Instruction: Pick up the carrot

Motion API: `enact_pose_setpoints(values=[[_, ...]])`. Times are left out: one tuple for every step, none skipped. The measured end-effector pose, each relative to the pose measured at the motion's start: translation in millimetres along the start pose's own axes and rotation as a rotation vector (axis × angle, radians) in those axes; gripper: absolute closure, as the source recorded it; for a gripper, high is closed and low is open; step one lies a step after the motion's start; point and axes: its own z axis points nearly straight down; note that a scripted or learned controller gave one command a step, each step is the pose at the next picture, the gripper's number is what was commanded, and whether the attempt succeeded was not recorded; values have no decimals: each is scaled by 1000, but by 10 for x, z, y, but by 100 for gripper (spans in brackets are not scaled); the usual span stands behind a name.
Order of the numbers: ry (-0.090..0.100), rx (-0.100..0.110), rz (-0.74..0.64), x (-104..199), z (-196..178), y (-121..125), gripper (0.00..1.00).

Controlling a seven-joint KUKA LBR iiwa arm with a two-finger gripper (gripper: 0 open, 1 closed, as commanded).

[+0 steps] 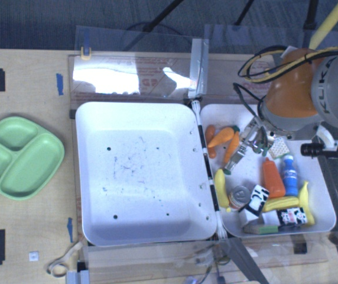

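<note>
The carrot (220, 138), orange and stubby, lies in the upper left corner of the right bin (325, 223), close to the divider between the bins. A second slim orange piece (234, 145) lies just right of it, slanting down. My gripper (236, 156) reaches in from the upper right and hangs low over that slim piece, its tip pointing down-left toward the bin's left wall. The orange piece runs alongside the gripper, and I cannot make out whether it is held.
The right bin also holds a yellow banana (220, 188), a metal can (238, 195), an orange bottle (272, 179), a blue bottle (288, 173) and another yellow item (287, 203). The left bin (86, 129) sits beside it. A green divided plate (18, 157) rests at far left.
</note>
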Motion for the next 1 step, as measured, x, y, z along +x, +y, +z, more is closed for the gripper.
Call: enact_pose_setpoints(values=[[-8, -3, 6, -39, -153, -10, 100]])
